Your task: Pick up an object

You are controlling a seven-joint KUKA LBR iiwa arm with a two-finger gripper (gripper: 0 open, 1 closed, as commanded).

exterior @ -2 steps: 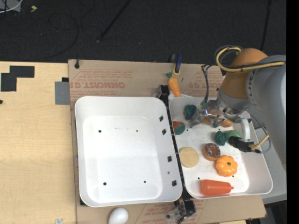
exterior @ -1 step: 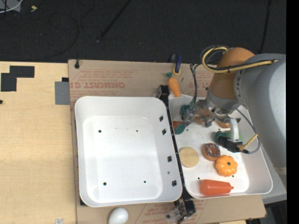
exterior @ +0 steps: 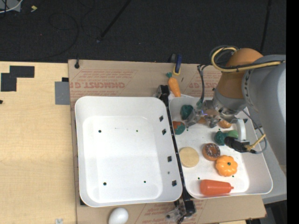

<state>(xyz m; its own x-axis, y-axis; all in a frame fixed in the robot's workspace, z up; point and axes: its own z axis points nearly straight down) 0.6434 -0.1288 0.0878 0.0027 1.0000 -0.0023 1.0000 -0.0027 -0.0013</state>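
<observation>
1. The grey arm (exterior: 266,83) is reaching in from the right, its orange band (exterior: 236,78) sitting above the wrist, and it is bending down over the far part of the right bin (exterior: 261,183).
2. The gripper (exterior: 202,117) is hanging low over the far left part of that bin, pointing toward the divider between the two bins; whether it is apart or together I cannot tell, because the parts there are small and cluttered.
3. A dark green object (exterior: 187,111) is lying just beside the gripper, on its left, and a small red-orange piece (exterior: 177,124) is resting near the bin's left wall just in front of it.
4. Another dark green object (exterior: 220,137) is sitting near the middle of the right bin, with a brown doughnut-like ring (exterior: 211,151) just in front of it.
5. A pale round disc (exterior: 189,157) is lying to the left of the ring, an orange pumpkin (exterior: 226,165) to its right, and a red-orange carrot-like piece (exterior: 216,187) is lying along the near edge.
6. The left bin (exterior: 88,125) is standing beside the right one, and a white ball (exterior: 118,216) is resting on the bench in front of it.
7. An orange-handled item (exterior: 174,86) is lying on the cardboard behind the bins.
</observation>
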